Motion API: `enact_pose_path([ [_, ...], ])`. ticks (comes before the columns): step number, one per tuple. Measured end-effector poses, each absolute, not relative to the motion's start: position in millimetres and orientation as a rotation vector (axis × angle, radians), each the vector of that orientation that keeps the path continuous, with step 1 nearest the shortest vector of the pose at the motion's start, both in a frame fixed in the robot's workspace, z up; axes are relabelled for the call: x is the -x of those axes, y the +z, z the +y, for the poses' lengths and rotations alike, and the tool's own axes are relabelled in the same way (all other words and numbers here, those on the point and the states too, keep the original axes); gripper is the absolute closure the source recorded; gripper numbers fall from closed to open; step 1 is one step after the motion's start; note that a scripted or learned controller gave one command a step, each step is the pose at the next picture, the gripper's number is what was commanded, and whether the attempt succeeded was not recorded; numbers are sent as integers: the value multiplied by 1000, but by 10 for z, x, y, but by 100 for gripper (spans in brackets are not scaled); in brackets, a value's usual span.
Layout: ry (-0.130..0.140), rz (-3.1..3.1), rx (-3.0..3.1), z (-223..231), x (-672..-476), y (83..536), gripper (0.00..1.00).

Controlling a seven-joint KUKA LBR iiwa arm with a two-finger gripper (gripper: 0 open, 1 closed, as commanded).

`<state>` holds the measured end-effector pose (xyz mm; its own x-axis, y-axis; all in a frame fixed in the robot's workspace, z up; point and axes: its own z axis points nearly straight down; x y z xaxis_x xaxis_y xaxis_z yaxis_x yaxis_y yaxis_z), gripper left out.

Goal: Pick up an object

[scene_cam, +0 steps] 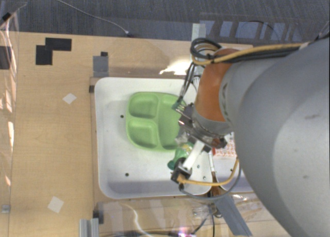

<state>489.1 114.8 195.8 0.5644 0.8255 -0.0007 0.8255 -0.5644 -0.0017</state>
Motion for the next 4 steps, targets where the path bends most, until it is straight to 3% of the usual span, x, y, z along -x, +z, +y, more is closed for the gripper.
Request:
enact_pose_path([
  [1,1,-1065,2954,1253,-4868,1877,100],
  [2,4,-319,3123,1606,-4861,1415,100],
  [3,-10,-787,3038,1995,-4876,2916,100],
  [4,12,-611,3082,1791,-4976,1042,100],
])
